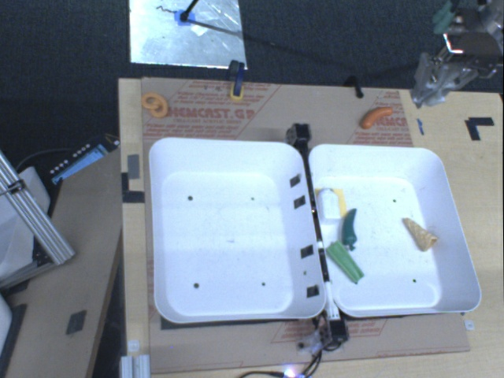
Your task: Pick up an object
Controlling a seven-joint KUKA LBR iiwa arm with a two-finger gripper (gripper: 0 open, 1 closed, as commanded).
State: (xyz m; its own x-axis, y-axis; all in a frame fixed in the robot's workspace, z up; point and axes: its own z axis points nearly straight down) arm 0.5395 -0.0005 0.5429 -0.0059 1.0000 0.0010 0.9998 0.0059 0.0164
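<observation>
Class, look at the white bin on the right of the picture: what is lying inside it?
Inside the right bin lie a yellow piece, a dark teal piece, a green piece and a tan wedge. Nothing covers them.

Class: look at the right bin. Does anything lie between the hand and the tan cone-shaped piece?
Nothing visible does. The hand hangs beyond the right bin's far rim; the cone lies alone on bare floor, apart from the green pieces at the left wall.

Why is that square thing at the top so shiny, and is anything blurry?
Camera view: the foil sheet throws back light as glare; the bins look bright and evenly lit; the hand at top right looks a bit blurry.
</observation>
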